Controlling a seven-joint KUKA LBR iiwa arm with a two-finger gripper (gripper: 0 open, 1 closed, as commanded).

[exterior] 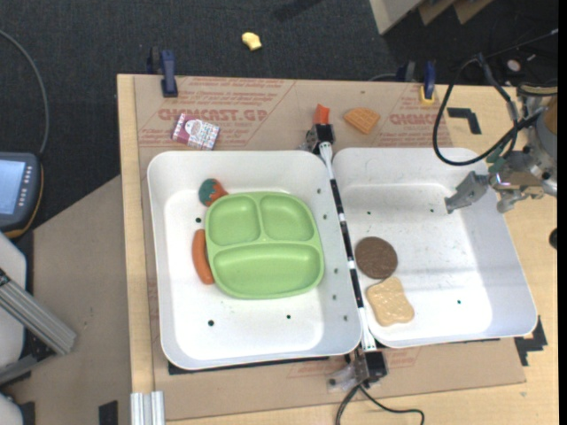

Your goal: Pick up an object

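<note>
Dark grey carpet floor [80, 25], cardboard-topped bench [266, 104], black cable [22, 60] across carpet

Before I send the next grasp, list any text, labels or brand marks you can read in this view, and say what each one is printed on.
"CHEMCAST GP" in red, repeated across the brown board beneath the two bins; smaller red lines above and below it are too blurred to read.
The small pink and white packet on the board has print, too small to read.
The screen of the handheld device at the left edge is unreadable.

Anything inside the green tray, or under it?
The green tray holds nothing in its three compartments. An orange piece and a teal piece lie at its left edge; whatever lies underneath is covered.
</note>
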